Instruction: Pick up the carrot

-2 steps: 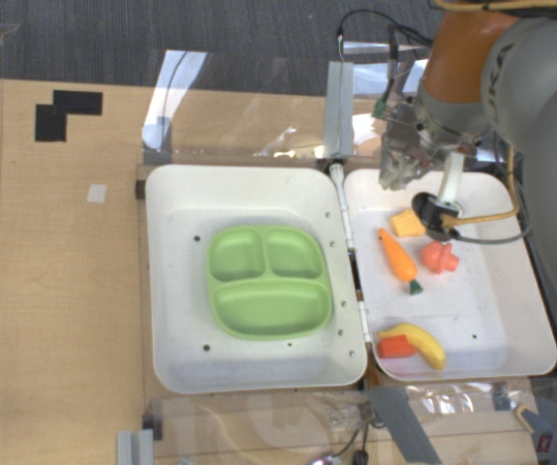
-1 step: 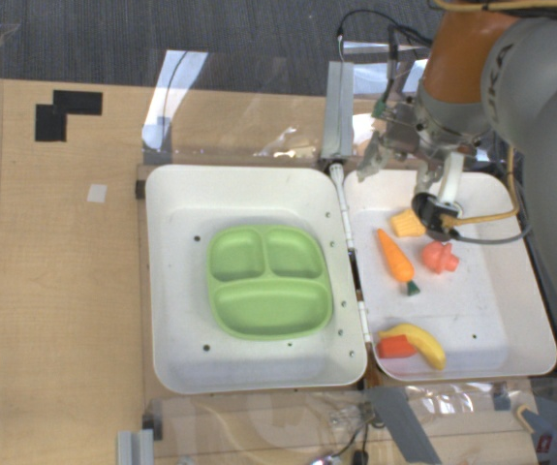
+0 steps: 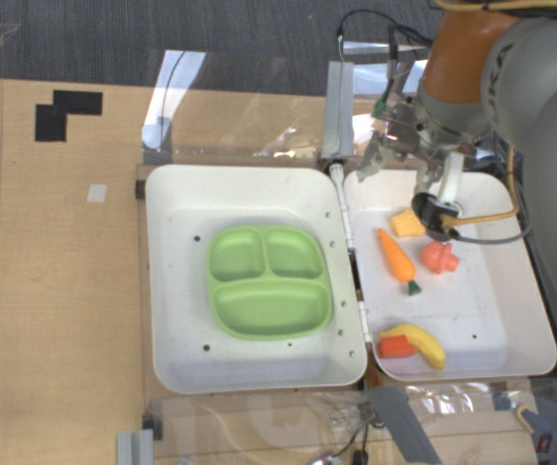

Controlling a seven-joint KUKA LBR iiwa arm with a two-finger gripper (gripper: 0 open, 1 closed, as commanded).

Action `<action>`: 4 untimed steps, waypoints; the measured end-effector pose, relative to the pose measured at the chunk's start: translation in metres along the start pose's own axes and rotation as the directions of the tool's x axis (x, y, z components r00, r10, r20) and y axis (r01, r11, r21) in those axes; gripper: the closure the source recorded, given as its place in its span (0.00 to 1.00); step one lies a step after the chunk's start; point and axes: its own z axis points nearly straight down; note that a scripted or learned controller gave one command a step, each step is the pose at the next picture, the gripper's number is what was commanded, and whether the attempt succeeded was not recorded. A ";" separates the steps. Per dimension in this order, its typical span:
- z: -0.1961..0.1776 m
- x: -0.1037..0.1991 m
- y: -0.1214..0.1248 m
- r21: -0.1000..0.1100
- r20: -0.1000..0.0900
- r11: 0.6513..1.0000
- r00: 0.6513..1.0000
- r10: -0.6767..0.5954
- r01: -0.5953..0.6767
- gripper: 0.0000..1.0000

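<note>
The carrot (image 3: 395, 256), orange with a small green tip, lies in the right bin (image 3: 510, 332) near its left wall, pointing up and left. My gripper (image 3: 373, 155) hangs over the far left corner of that bin, well above and behind the carrot and apart from it. Nothing shows between it and the carrot.
A yellow wedge (image 3: 408, 224) lies just beyond the carrot and a pink toy (image 3: 440, 258) to its right. A banana (image 3: 423, 344) and a red piece (image 3: 395, 348) rest at the bin's near edge. The left bin (image 3: 176, 260) holds a green divided plate (image 3: 268, 281).
</note>
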 end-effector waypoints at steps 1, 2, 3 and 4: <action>0.054 -0.066 -0.044 0.000 -0.002 0.988 0.988 -0.152 0.152 0.00; 0.146 -0.093 0.001 -0.008 -0.002 0.953 0.953 -0.302 0.302 0.00; 0.137 -0.091 0.002 -0.011 -0.005 0.953 0.953 -0.303 0.303 1.00; 0.051 -0.011 0.027 -0.005 -0.002 0.982 0.982 -0.191 0.191 1.00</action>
